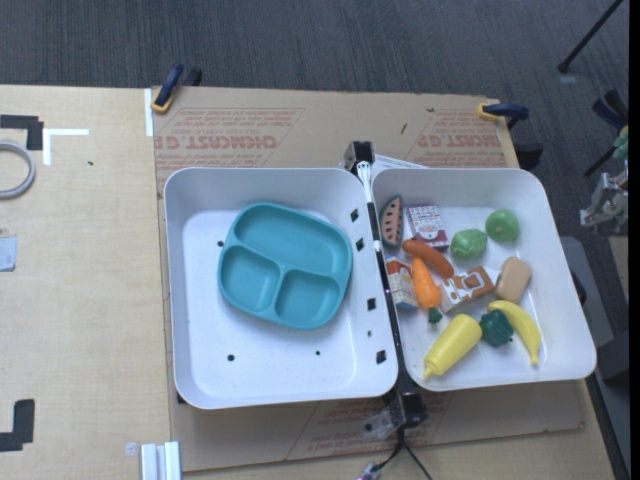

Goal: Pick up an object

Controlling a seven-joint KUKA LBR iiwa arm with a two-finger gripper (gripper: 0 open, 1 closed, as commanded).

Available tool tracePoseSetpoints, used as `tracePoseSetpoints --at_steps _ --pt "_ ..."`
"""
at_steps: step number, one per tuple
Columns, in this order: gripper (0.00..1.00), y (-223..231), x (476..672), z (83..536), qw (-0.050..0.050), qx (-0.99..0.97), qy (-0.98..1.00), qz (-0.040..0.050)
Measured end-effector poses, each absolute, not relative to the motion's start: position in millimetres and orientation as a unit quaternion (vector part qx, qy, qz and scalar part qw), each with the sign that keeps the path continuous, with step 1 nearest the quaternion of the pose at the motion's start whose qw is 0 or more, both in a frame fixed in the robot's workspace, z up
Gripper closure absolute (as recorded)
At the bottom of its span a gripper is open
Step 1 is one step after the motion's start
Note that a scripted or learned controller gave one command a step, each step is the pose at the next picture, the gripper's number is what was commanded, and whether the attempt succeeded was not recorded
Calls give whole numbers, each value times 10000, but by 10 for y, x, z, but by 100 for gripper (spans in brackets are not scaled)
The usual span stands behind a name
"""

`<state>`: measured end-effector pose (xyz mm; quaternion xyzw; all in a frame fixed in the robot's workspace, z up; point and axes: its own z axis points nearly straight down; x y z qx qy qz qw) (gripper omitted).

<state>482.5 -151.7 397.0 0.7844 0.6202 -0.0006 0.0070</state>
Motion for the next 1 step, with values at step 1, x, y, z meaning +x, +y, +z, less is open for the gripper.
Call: tracePoseSetpoints --at_steps 1 --pt "100 -1519 4838 4066 90 7827 6224 -6"
